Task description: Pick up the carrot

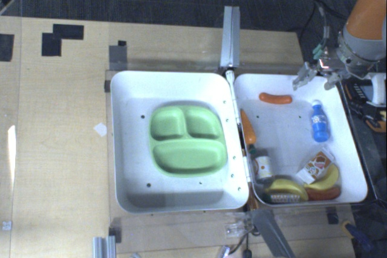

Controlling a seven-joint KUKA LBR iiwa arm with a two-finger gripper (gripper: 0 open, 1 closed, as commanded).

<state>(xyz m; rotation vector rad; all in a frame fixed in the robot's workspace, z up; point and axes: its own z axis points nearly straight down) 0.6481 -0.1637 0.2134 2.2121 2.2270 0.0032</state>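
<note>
The carrot [247,127] is a slim orange piece lying along the left wall of the right bin [284,136], with its dark green end pointing toward the front. My gripper [315,80] hovers over that bin's far right corner, well up and to the right of the carrot. Its two fingers are spread apart, open, with nothing between them.
In the right bin lie an orange-red sausage [275,98], a blue bottle [319,124], a small can [262,167], a snack packet [315,167] and bananas [289,188]. The left bin [130,130] holds a green divided plate [187,139]. A metal post [230,36] stands between the bins.
</note>
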